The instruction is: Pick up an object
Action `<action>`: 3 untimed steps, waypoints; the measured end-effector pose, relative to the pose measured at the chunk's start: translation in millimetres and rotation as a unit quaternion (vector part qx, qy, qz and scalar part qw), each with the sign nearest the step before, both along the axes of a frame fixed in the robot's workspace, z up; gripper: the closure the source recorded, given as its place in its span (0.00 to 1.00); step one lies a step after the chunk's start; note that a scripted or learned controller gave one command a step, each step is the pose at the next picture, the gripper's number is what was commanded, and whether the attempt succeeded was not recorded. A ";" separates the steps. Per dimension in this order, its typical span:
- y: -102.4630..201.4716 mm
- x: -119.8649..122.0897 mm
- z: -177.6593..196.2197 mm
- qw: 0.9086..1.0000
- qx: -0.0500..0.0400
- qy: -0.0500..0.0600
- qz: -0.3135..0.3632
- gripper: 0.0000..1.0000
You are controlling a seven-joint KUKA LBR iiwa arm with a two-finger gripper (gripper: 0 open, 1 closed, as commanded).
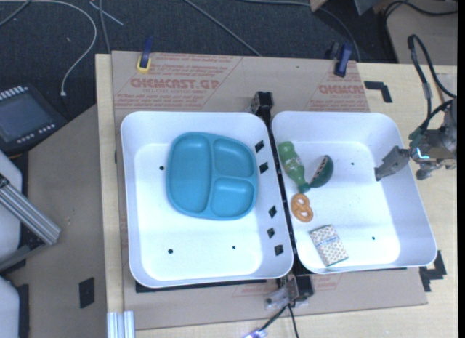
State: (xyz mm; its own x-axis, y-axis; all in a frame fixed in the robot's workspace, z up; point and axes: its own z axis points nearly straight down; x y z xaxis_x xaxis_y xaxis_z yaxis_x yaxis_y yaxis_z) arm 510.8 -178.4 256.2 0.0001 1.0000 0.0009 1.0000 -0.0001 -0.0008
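Cardboard-topped bench, dark floor behind. Left bin: blue divided plate. Right bin: green bottle, pretzel, packet. Gripper above right bin's right edge, finger state unclear.

The gripper is grey metal, with dark fingers and black cables above.

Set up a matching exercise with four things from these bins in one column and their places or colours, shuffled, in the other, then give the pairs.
Things:
1. divided plate
2. pretzel
3. green bottle
4. small packet

Descriptions:
A. orange, in the right bin, just below the green bottle
B. blue, in the left bin
C. patterned box shape, nearest the front edge of the right bin
D. lying along the right bin's left wall, beside the watermelon slice

Pairs: 1-B, 2-A, 3-D, 4-C
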 end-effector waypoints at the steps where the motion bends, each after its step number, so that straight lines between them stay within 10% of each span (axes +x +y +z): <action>1: 0.7 -3.4 -42.6 1.000 0.001 0.003 0.000 0.00; 3: 3.5 -2.0 -132.9 1.000 0.001 0.003 0.000 0.00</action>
